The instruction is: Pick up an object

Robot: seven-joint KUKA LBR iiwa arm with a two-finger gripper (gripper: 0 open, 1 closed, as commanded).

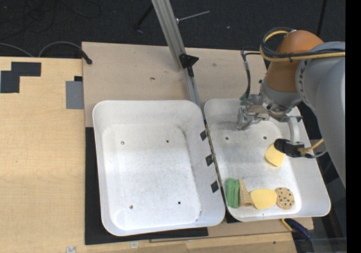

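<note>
While the left bin lies bare, the right bin holds a yellow wedge, green piece, yellow lump and cookie. Gripper hovers above; its state unclear. Wooden bench, dark floor behind.

i see open floor across the left bin. in the right bin, toys crowd the near edge: green piece, yellow piece, cookie; a yellow block sits right.
</note>
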